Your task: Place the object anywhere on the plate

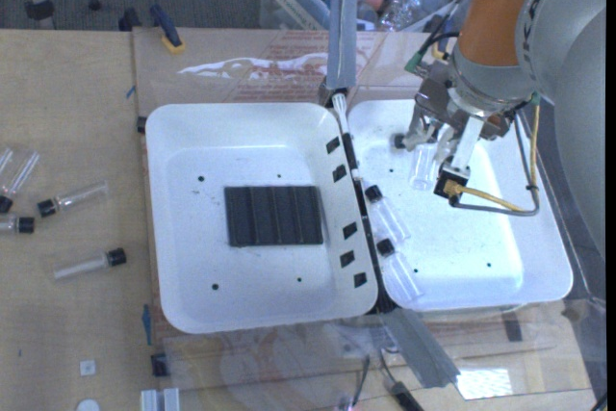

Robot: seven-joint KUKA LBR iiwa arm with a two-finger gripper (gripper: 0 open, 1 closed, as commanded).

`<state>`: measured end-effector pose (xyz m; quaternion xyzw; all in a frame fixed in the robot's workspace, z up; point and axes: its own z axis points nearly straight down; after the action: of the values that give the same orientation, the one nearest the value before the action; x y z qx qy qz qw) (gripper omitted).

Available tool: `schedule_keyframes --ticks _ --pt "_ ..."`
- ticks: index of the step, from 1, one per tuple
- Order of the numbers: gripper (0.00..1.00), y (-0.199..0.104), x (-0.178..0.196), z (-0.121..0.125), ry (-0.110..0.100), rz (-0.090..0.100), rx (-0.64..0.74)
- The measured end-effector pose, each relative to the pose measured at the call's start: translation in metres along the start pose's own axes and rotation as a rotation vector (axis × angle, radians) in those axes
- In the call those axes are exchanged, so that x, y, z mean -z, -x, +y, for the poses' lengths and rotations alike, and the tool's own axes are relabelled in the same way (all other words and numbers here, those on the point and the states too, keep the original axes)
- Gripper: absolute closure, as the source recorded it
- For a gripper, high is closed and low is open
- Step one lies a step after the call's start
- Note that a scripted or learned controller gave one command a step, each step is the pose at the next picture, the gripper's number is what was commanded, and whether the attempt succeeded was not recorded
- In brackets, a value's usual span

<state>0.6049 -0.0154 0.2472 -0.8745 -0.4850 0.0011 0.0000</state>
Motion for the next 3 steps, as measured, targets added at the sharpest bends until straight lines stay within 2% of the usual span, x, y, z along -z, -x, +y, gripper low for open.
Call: schedule_keyframes --ticks 1,2,3 --pt "1.00 0.000 -0.036 -0.095 -0.005 -0.001 -0.119" --pt "1.00 -0.053 -0.029 -0.172 -0.006 -0.002 0.119" --pt "1.00 -0.135 -0.043 -0.234 -0.001 0.000 0.118"
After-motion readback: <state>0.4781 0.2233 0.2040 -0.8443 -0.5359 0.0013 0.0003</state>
